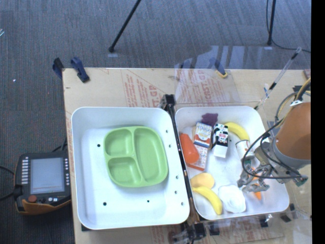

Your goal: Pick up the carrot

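A small orange piece that looks like the carrot (258, 195) lies on the floor of the right bin (277, 200), near its front right corner. Most of it is hidden under my gripper (253, 186), which is lowered into the bin directly over it. The grey arm with its orange band (297, 131) comes in from the right above the bin's edge. I cannot make out whether the carrot is between the gripper's parts or just beneath them.
The right bin also holds a white round item (232, 198), two bananas (209, 197) (237, 131), a peach-coloured fruit (202, 180), an orange-red block (189, 150), small cartons (220, 139) (202, 136) and a purple item (208, 119). A green divided plate (136, 155) lies in the left bin (86, 136).
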